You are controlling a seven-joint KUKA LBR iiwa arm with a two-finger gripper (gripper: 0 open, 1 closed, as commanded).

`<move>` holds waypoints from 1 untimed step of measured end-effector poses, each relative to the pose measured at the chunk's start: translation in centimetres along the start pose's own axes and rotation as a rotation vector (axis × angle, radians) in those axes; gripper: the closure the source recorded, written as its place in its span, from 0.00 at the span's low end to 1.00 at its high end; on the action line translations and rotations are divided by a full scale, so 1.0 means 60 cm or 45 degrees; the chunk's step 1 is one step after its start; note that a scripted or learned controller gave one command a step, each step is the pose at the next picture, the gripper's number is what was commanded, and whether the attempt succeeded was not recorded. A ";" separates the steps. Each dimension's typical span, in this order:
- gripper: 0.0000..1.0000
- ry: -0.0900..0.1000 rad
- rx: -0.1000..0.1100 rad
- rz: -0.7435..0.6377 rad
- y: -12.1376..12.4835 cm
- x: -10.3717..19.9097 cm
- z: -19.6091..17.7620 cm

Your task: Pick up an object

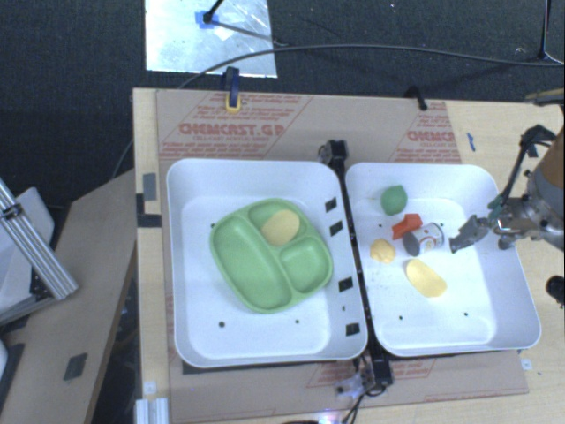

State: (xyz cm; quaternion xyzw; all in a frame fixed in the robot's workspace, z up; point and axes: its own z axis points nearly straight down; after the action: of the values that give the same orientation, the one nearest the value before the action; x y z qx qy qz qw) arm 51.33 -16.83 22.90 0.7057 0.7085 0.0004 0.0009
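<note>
The right bin (494,325) holds several small items. A green lump (394,199) lies at the back, with an orange-red piece (405,226) and a white cylinder (427,237) just in front of it. Further forward lie a small yellow piece (382,252) and a larger yellow oval (425,278). My gripper (466,235) reaches in from the right and hangs over the right bin, just right of the white cylinder. Nothing shows in its grasp.
The left bin (194,325) holds a green divided plate (252,272) with a yellow item (281,227) in its back compartment. A black divider with clips (351,263) runs between the bins. A blue-and-yellow clamp (232,88) stands at the bench's far edge.
</note>
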 end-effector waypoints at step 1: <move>0.00 0.002 0.005 0.003 0.001 0.003 0.069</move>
State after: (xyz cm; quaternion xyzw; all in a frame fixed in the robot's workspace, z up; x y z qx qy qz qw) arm 51.37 -16.68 18.73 0.7065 0.7077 -0.0005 -0.0012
